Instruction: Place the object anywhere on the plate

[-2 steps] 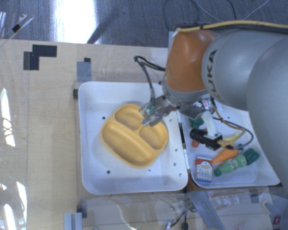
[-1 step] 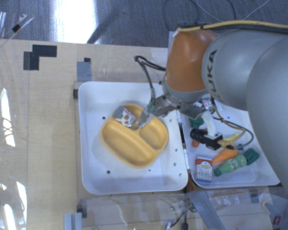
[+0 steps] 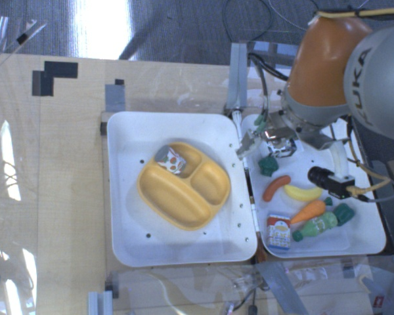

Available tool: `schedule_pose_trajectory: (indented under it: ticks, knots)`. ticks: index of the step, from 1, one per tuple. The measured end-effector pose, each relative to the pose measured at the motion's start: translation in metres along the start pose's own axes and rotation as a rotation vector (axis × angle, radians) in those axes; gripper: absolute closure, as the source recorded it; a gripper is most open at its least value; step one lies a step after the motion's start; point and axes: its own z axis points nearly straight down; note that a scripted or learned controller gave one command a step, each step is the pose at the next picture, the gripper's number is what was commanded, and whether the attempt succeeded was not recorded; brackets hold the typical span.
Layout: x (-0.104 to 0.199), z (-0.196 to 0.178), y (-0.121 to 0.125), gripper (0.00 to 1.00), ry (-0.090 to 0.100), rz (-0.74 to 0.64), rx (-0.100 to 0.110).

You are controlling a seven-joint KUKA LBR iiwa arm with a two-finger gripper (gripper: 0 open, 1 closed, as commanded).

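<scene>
Pale wooden counter (image 3: 59, 176) carries 2 white bins side by side. On the yellow plate (image 3: 184, 189) in the left bin (image 3: 125, 241), a small can (image 3: 171, 161) already rests in its upper compartment. Over the right bin (image 3: 368, 241), the end effector (image 3: 276, 151) hovers above a green toy (image 3: 268, 166); whether it grips anything, I cannot tell.

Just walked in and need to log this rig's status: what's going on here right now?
A grey and orange robot arm reaches in over the right bin, with its end effector low above a small dark green toy. I can't tell whether it grips anything. Beside it lie a sausage, banana, carrot, green bottle and small carton. In the left bin, a yellow divided plate already holds a small can in one compartment.
</scene>
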Motion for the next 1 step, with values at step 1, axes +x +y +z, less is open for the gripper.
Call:
schedule_pose_trajectory:
  ticks: [1]
  knots:
    - [-0.0284, 0.0673, -0.0428, 0.00, 0.001, 0.305, 0.006]
